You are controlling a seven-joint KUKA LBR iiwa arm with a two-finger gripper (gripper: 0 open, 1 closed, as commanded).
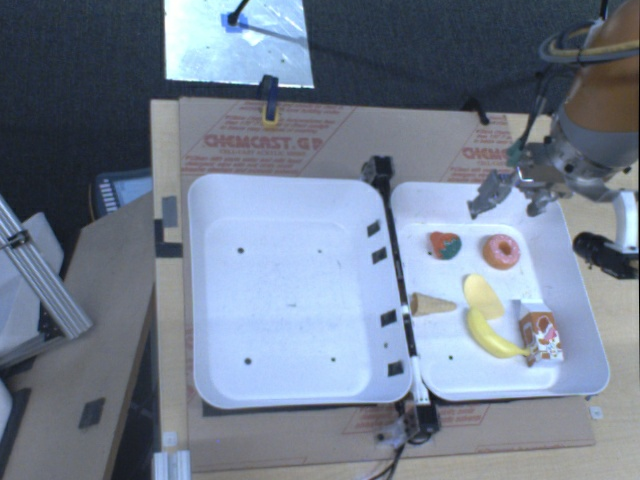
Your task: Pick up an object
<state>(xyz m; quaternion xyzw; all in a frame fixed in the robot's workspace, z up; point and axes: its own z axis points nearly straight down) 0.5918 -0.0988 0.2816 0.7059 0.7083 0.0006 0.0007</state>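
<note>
The right bin (575, 278) holds several small items: a red and green fruit (445, 245), a pink-orange donut (501, 251), a pale yellow chip (482, 293), a banana (495, 336), a tan wedge (431, 304) and a brown and white carton (541, 337). My gripper (513, 200) hangs over the far edge of that bin, above and behind the donut. It is open, its two grey fingers spread apart with nothing between them.
The left bin (200, 268) lies beside the right one, joined by a black clipped divider (392, 278). Both rest on a cardboard sheet (300, 138). A shiny foil square (238, 28) lies at the back.
</note>
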